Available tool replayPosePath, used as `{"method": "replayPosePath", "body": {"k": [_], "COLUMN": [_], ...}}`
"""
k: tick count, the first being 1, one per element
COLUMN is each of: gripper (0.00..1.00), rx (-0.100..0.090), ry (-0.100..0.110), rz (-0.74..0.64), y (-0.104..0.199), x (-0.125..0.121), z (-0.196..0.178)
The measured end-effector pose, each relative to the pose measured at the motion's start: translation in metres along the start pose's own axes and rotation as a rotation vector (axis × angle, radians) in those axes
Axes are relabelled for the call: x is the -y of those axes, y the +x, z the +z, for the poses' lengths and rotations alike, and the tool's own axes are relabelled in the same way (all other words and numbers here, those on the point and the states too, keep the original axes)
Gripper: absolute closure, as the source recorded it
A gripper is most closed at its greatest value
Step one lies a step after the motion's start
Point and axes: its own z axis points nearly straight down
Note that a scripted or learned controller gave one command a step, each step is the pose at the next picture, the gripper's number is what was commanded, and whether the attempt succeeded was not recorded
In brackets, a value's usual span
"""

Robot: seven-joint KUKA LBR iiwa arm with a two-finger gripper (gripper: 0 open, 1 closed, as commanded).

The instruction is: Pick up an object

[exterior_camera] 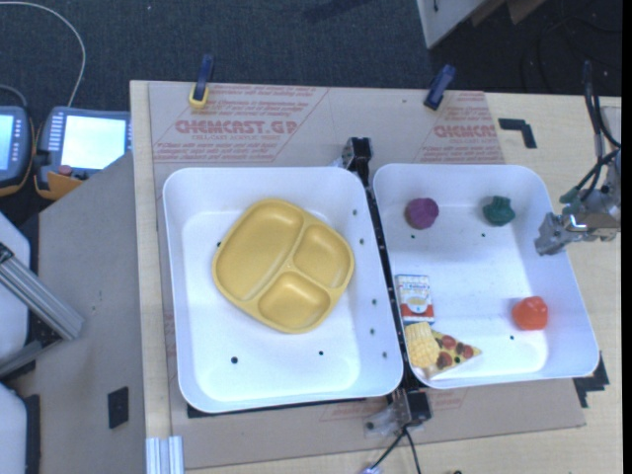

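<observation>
Nothing lifted yet: claw point(555, 235) hovering at the right bin's point(464, 265) right rim, nothing seen between its fingers, spread impossible to tell. Pickable things all lying in that bin: purple ball point(423, 212) and green toy point(499, 209) toward the table's far edge, orange ball point(530, 312) near the claw, carton point(414, 297) and pizza slice point(441, 348) by the divider. Yellow tray point(283, 265) in the left bin point(197, 294); table point(158, 166) boarded, clamped, dark carpet around.

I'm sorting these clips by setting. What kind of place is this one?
Probably a robotics lab test bench: two white bins clamped to a board, toy foods such as a yellow divided plate and an orange piece, and a control tablet beside it.
</observation>
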Motion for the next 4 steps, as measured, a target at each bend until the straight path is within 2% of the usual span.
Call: {"method": "replayPosePath", "body": {"k": [1,4], "gripper": [1.0,1.0], "rx": [-0.006,-0.007], "ry": [0.009,0.01], "rz": [-0.003,-0.005], "y": [0.048,0.204], "x": [-0.002,0.003], "z": [0.011,-0.009]}}
